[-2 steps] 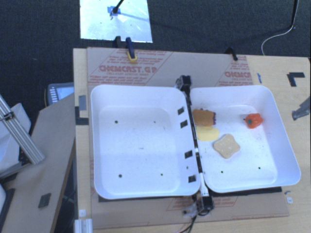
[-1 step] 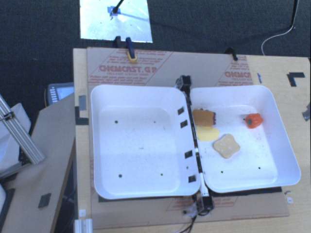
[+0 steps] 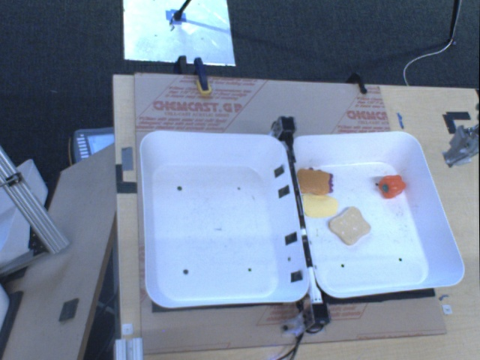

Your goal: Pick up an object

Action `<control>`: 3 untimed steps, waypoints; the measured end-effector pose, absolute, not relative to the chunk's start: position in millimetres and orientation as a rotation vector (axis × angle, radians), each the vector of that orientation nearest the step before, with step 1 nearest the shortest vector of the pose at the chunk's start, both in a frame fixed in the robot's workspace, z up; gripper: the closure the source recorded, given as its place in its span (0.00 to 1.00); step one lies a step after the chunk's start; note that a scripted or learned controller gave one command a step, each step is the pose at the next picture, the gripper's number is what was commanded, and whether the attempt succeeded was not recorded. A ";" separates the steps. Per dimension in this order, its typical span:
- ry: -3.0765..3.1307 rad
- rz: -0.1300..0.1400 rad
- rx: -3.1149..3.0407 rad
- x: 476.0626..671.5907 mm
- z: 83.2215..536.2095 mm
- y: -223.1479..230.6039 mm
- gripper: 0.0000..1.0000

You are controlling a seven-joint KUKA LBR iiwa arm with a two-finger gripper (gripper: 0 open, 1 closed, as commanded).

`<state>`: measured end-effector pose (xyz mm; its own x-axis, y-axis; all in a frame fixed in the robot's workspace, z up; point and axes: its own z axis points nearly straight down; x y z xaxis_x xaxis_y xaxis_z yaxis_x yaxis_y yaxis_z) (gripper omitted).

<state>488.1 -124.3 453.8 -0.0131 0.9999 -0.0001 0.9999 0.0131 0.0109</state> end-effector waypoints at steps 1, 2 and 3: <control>2.237 0.008 2.203 514.4 457.5 -23.0 1.00; 2.239 0.007 2.204 508.6 464.4 78.0 1.00; 2.232 0.007 2.210 523.7 472.2 138.4 1.00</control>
